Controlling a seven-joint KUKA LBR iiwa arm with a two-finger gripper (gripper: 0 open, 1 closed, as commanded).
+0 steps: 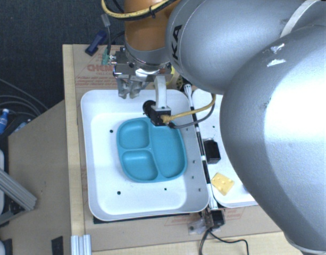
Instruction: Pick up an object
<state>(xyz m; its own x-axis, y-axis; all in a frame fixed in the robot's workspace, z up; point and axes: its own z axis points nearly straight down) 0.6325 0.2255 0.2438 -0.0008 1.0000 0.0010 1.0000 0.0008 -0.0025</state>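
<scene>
Arm (248,62) bulk is closest to cam, hiding most of right bin (242,198). Blue tray (151,152) sits mid left bin (96,158), nothing lifted. Gripper (129,91) at bin's far wall, fingers close together, empty. Risk: descent hits rim, misses tray; shallow tray edge likely slips.

This place looks like a robotics lab. A big grey industrial arm (248,62) with yellow cables (197,110) works above a plain wooden bench (72,142). Loose black cables (14,97) lie on dark carpet (30,31), and an aluminium profile (14,187) rests beside the bench.
</scene>
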